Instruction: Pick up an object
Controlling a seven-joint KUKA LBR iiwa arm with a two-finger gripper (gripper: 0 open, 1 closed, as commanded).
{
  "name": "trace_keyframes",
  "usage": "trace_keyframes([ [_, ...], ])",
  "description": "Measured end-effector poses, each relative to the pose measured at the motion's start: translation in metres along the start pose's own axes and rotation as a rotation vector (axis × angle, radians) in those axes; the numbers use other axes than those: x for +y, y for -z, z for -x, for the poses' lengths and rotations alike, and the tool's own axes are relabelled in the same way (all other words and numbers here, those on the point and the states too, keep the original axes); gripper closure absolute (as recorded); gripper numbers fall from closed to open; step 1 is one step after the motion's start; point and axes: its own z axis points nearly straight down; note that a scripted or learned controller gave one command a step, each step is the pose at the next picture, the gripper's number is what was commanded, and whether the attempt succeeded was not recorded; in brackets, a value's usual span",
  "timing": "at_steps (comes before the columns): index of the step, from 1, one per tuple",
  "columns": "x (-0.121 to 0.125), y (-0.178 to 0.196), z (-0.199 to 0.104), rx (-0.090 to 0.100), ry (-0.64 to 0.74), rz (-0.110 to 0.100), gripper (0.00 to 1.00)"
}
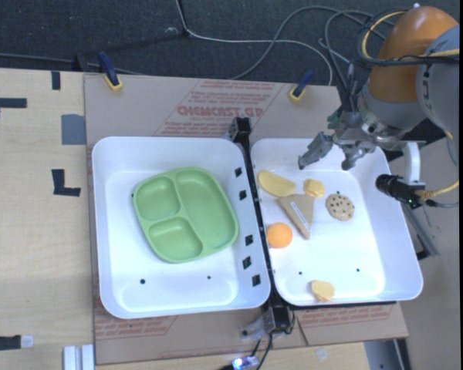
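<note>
Pincer (332,156) spread, holding nothing, over right bin's (386,272) far edge, cookie (339,206) nearby

Grey arm (440,91), orange band (413,41)

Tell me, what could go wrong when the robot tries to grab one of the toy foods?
The gripper is open above the right bin's far edge, holding nothing. The yellow piece, small yellow chunk, tan wedge and cookie lie close together, so it might nudge neighbours or pinch two. The orange ball could roll away.
</note>
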Motion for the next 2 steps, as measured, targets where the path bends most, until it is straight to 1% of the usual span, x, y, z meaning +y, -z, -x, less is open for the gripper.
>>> trace_keyframes([
  [1, 0.003, 0.009, 0.0, -0.002, 0.003, 0.014, 0.0],
  [2, 0.0, -0.048, -0.01, -0.002, 0.003, 0.01, 0.0],
])
